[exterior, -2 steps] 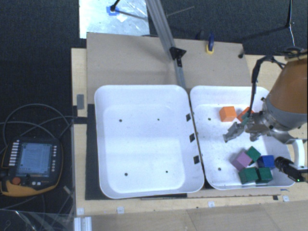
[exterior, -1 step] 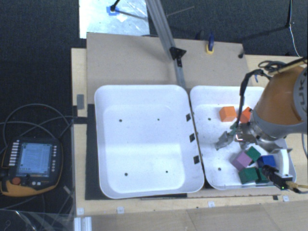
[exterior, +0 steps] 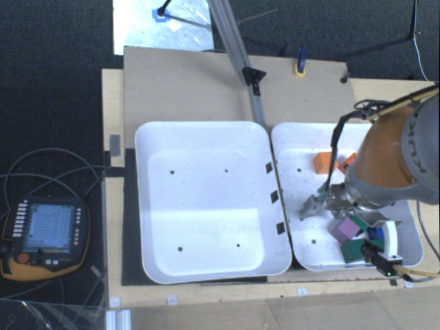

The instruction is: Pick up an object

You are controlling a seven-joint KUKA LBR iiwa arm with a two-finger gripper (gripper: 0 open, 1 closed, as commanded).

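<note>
While the gripper (exterior: 317, 205) hangs low in the right bin (exterior: 297, 158), whether its fingers are open or closed cannot be told. Purple block (exterior: 346, 228), green block (exterior: 355, 250) and orange block (exterior: 324, 162) lie nearby; crowding could cause a missed grasp.

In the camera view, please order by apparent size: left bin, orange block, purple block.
1. left bin, by far the largest.
2. purple block.
3. orange block, though partly hidden, so ranks 2 and 3 are unsure.
</note>
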